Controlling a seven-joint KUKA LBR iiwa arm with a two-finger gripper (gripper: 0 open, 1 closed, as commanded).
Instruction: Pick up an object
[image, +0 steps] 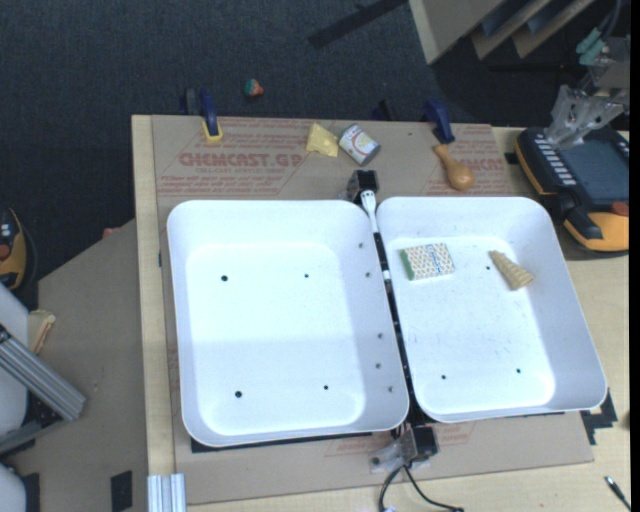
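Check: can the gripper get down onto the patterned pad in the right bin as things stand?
Probably yes. The patterned pad lies flat in the right bin, apart from the cone, nothing over it. The gripper sits at upper right.

1 fixed cam sat above the bench (300, 148), looked down at a slant, framing both bins (195, 230) fully.

Even, bright light; a soft shadow crosses the left bin (200, 240); the picture is slightly soft.
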